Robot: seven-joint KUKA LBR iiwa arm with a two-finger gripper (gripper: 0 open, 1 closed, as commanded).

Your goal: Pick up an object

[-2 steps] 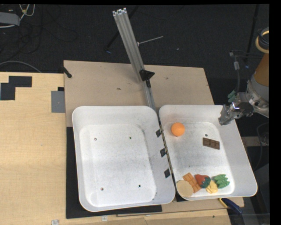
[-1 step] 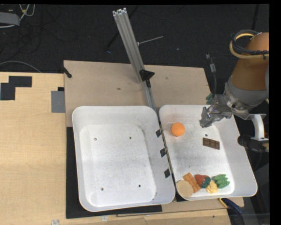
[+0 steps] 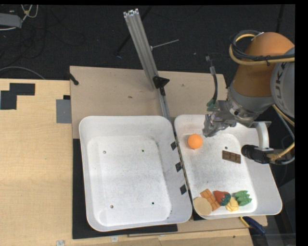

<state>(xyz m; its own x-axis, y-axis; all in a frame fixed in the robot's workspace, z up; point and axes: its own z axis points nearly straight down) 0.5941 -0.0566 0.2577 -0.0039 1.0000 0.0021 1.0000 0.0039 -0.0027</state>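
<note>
Camera view: pincer hangs over right bin, just beside orange ball; whether open or closed, cannot tell. Nothing visibly lifted; pickup pending.

A robotics lab: loose cables on dark flooring, an aluminium rail, plywood bench.

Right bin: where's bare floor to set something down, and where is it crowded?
Right bin: bare floor between the orange ball and the brown block, running down to the toy pile. Crowded along the near edge at that pile, and at the far end under the tool. Left bin floor is bare throughout.
</note>
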